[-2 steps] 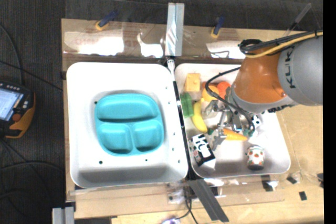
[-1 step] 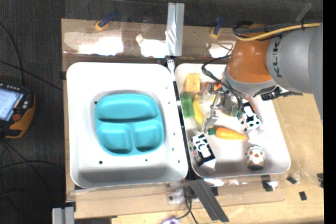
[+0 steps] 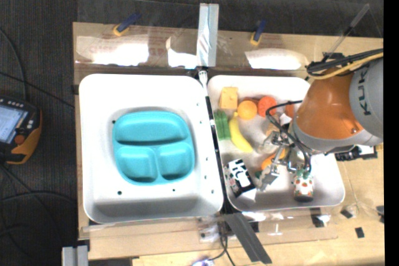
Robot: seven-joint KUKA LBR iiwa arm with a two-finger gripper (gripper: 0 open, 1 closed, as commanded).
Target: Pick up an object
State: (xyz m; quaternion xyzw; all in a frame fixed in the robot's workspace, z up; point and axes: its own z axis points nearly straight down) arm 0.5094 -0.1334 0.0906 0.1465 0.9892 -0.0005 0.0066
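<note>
Hovering over the right bin, the gripper sits near its front edge; finger state unclear. Banana, orange lie toward the bin's back-left corner.

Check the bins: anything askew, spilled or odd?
Nothing spilled or damaged. The teal tray sits flat in the left bin, slightly rotated. The right bin holds a loose jumble: yellow block, orange, banana. The gripper hangs over them.
</note>
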